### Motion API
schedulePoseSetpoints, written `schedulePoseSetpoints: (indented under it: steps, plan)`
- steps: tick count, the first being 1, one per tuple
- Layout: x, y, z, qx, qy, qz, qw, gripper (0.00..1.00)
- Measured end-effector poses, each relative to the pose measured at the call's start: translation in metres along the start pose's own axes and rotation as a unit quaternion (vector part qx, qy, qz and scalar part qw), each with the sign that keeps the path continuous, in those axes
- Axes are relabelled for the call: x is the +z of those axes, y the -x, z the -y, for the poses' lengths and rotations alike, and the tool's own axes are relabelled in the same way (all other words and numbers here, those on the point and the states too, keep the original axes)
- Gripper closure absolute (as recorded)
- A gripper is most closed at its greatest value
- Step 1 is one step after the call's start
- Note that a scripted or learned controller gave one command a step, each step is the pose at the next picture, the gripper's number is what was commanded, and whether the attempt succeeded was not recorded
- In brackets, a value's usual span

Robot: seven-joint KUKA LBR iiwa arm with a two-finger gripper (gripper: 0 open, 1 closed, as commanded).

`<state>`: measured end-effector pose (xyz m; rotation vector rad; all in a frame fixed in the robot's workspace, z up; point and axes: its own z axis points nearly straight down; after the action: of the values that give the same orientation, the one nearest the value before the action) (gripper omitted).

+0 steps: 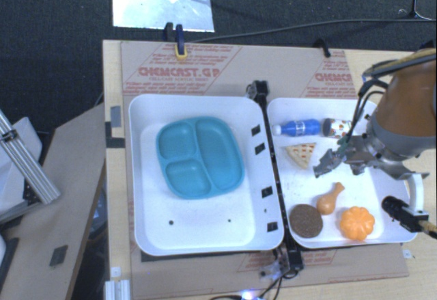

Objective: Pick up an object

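Camera view, right bin (pixel 382 240): a blue bottle (pixel 298 128), a wedge-shaped piece (pixel 301 154), a drumstick (pixel 330 198), a brown disc (pixel 306 221) and an orange pumpkin (pixel 357 222) are listed, while a blue divided plate (pixel 200 156) is held in the left bin (pixel 153 223). The tool (pixel 326 163) is recorded above the bin between wedge and drumstick, nothing gripped; how far it is opened cannot be told. A miss is judged possible, since the tool is centred over no single object, and the rounded drumstick could be nudged aside.
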<state>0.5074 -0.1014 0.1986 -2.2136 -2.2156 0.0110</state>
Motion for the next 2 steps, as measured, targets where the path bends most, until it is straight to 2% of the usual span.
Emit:
schedulePoseSetpoints:
  steps: [1,2]
  plan:
    - [-0.006,0.000,-0.003,-0.001,0.007,0.001,1.0000,0.00]
    - [0.055,-0.006,-0.006,0.000,0.005,0.000,1.0000,0.00]
